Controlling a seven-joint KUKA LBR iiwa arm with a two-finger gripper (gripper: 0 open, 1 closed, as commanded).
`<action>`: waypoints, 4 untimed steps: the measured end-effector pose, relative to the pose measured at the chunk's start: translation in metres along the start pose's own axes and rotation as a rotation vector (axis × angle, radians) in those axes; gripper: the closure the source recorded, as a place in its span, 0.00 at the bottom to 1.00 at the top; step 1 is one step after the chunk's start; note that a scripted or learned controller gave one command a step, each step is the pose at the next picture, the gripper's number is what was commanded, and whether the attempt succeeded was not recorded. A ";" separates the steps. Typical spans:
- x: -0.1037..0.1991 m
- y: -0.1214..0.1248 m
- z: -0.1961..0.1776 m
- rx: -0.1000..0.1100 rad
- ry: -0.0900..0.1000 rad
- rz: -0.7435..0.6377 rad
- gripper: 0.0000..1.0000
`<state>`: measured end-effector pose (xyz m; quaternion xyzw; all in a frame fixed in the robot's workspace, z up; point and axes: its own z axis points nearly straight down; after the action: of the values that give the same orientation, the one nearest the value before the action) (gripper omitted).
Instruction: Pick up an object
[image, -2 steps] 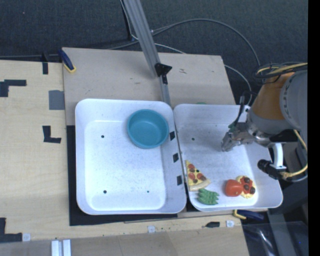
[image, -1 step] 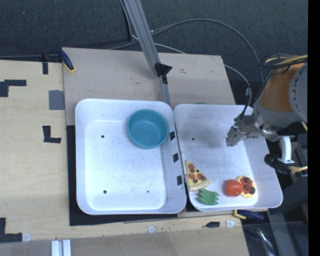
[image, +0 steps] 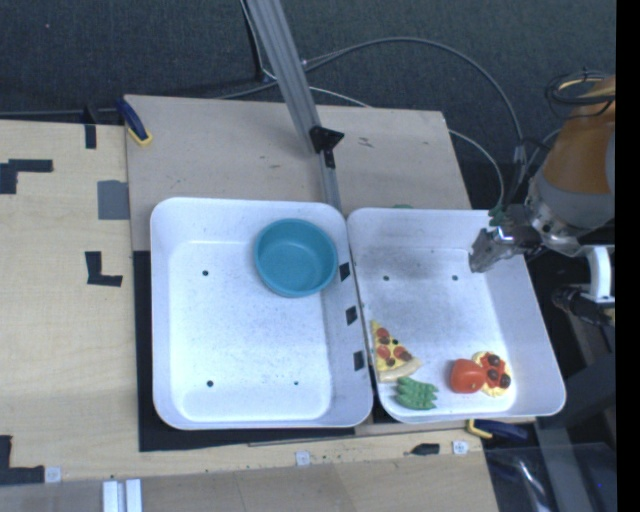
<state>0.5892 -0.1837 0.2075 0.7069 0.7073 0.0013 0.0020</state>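
Your likeliest targets lie along the near edge of the right bin (image: 530, 300): a pizza slice (image: 390, 353) against the left wall, a green piece (image: 417, 394) just beside it toward the near-left corner, and a tomato (image: 465, 375) touching a yellow-and-red piece (image: 492, 370) nearer the near-right corner. A blue bowl (image: 295, 257) sits alone at the far edge of the left bin (image: 200, 330).

The gripper (image: 484, 250) hangs at the right bin's far-right side, well apart from all of them, with nothing between its fingers; you cannot tell whether the jaws are spread or pressed together.

Watch the crowding. The tomato and its neighbour touch, so a descent there may nudge both or pinch neither. The pizza slice lies flat against the wall, and fingers may strike that wall or slide over the slice. The bowl's round rim could slip free.
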 end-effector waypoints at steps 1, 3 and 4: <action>0.000 0.001 -0.052 0.000 0.000 0.000 1.00; 0.093 0.018 -0.052 0.005 0.001 -0.003 1.00; 0.148 0.025 -0.056 0.005 0.002 -0.004 1.00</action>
<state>0.6139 -0.0358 0.2632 0.7053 0.7089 0.0003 -0.0006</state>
